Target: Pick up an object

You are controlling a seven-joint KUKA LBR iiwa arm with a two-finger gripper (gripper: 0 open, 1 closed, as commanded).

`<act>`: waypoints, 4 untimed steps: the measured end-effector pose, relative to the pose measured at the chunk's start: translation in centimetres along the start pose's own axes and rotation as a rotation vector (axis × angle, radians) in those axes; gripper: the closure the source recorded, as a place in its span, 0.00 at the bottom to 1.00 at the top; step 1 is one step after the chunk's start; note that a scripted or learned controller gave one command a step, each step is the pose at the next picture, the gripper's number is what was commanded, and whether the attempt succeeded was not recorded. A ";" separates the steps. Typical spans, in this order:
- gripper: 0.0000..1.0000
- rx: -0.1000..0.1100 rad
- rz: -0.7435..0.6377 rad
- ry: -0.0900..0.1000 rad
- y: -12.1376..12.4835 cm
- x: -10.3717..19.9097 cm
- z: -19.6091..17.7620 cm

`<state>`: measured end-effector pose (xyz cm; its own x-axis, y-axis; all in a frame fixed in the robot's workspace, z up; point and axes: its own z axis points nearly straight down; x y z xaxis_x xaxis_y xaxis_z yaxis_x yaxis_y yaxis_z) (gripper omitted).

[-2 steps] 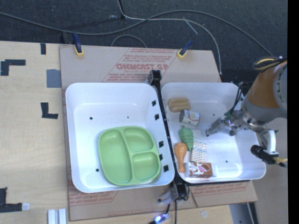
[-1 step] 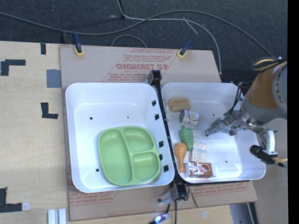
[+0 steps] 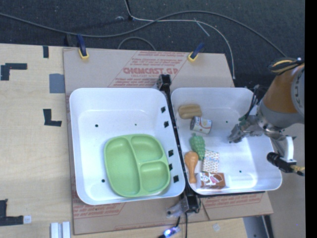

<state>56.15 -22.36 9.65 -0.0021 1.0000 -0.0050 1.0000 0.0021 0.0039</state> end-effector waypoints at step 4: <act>1.00 0.005 -0.002 0.005 0.5 5.0 -12.7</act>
<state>56.61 -17.27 22.37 -0.0043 1.0000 -0.0003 1.0000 0.0043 -0.0012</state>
